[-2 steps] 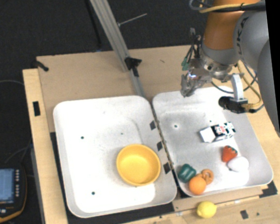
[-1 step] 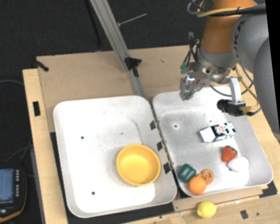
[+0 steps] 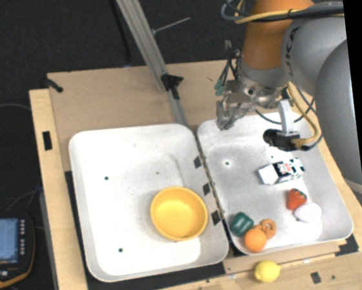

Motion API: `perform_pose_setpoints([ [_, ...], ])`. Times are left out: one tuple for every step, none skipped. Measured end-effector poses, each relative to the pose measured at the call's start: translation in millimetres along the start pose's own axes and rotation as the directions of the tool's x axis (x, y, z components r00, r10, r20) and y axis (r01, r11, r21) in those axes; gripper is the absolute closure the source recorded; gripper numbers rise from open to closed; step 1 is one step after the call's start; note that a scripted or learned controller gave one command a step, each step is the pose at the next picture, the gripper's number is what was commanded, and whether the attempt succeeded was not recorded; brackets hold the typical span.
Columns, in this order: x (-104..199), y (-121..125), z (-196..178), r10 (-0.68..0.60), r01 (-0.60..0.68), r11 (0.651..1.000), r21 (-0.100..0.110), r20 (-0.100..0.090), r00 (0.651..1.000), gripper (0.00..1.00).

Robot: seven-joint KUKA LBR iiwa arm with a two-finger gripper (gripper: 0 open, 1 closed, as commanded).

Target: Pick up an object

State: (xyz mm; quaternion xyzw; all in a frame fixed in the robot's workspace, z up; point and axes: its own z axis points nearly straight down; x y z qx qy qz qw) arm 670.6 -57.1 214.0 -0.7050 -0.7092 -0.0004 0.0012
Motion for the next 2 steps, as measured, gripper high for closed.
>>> perform_pose_setpoints([
  [54.5,-4.8,3.7,-0.001,0.001,1.0,0.001,0.001,1.0,1.0],
  [105.8,-21.1,2.3,-0.001,0.001,1.0,0.001,0.001,1.0,1.0],
])
